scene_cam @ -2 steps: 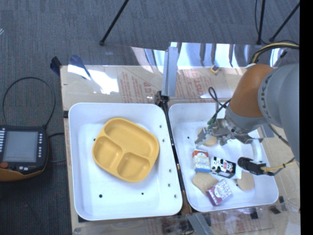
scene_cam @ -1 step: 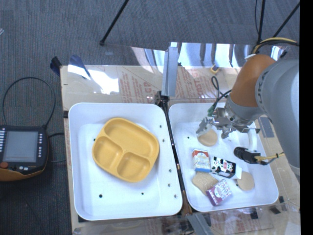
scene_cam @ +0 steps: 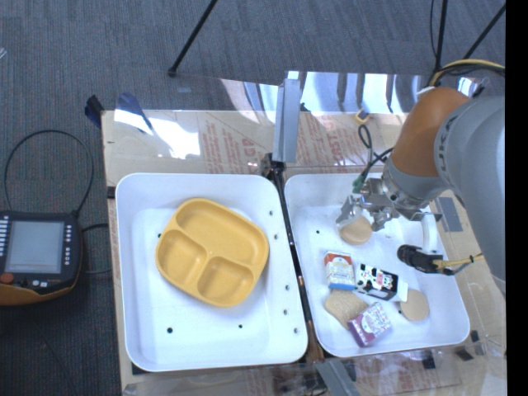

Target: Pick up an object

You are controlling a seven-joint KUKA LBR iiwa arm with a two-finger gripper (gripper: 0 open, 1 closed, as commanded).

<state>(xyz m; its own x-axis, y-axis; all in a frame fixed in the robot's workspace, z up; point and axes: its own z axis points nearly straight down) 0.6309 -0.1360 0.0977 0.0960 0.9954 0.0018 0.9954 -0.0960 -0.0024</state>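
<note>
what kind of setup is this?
Likely a robotics lab pick-and-place cell: a KUKA arm over two white bins on a bench, a teach pendant on grey carpet, and tripod legs behind.

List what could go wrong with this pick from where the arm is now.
1. The end effector sits right over the round tan cookie, which lies flat on the right bin. A thin, flat piece may slip out of the grasp or get pushed aside.
2. The small cartons and cow-print box lie close together just below, so a sliding cookie or a low sweep could knock them.
</note>
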